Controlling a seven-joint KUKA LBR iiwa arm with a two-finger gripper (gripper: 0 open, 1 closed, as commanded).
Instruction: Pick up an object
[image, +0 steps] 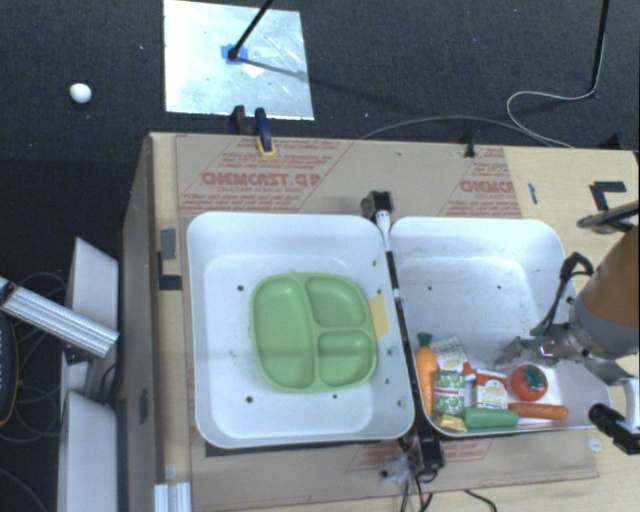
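The right bin (480, 270) holds a heap of toy food in its near corner. In it are an upright orange carrot (427, 372), small printed cartons (452, 378), a red tomato (530, 381), a green pod (490, 420) and a second carrot (541, 410) lying flat. The arm comes in from the right edge. My gripper (527, 349) hangs low over the bin, just behind the tomato and a little apart from it. I see nothing held in it.
In the left bin (225, 250) lies a green divided plate (310, 332). A black divider rail (395, 300) runs between the bins. The far half of the right bin is bare white floor. A cable (565, 275) loops by the arm.
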